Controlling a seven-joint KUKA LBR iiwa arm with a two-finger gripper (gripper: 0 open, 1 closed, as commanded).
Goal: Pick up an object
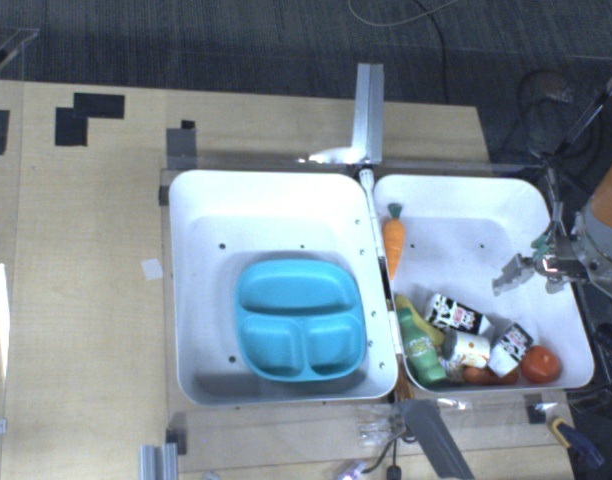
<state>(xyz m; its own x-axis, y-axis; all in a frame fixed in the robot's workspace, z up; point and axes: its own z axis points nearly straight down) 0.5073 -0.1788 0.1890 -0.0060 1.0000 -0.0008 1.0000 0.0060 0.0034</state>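
Note:
My gripper (pixel 531 271) hangs over the right side of the right bin (pixel 466 203), open, with nothing between its fingers. Below it, along the bin's front wall, lies a cluster: a green bottle (pixel 421 348), a black-and-white carton (pixel 454 315), a small white bottle (pixel 472 348), another black-and-white pack (pixel 514 344) and a red tomato (pixel 540 365). An orange carrot (pixel 393 242) lies apart by the bin's left wall. The gripper is above and to the right of the cluster, touching none of it.
The left bin (pixel 201 218) holds a blue divided tray (pixel 301 318) toward its front. A metal post (pixel 369 108) stands behind the wall between the bins. Bare white floor spans the back half of the right bin.

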